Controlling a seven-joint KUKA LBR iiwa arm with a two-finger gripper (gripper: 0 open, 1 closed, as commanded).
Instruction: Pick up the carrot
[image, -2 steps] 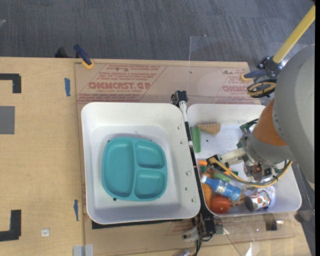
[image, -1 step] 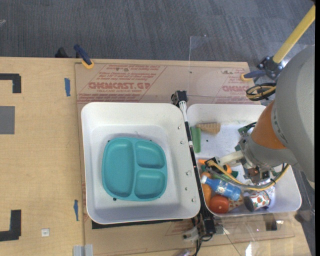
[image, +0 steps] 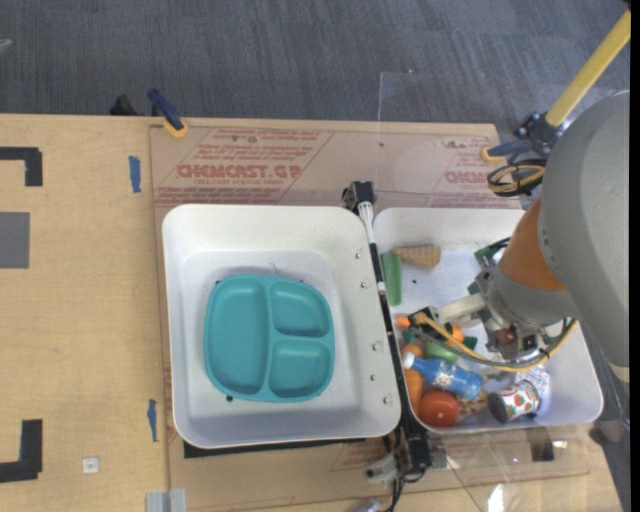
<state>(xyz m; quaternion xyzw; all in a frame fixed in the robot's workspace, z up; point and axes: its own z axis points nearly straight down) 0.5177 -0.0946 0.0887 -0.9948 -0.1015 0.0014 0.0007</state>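
Now the gripper (image: 497, 338) hovers low in the right bin (image: 590, 385), its grip impossible to tell, while the carrot (image: 432, 331) lies just left of it amid the clutter.

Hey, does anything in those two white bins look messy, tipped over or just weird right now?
Mostly the right white bin: toys lie jumbled in its lower half, including a blue plastic bottle on its side beside a red tomato-like ball. The teal divided plate sits flat in the left white bin.
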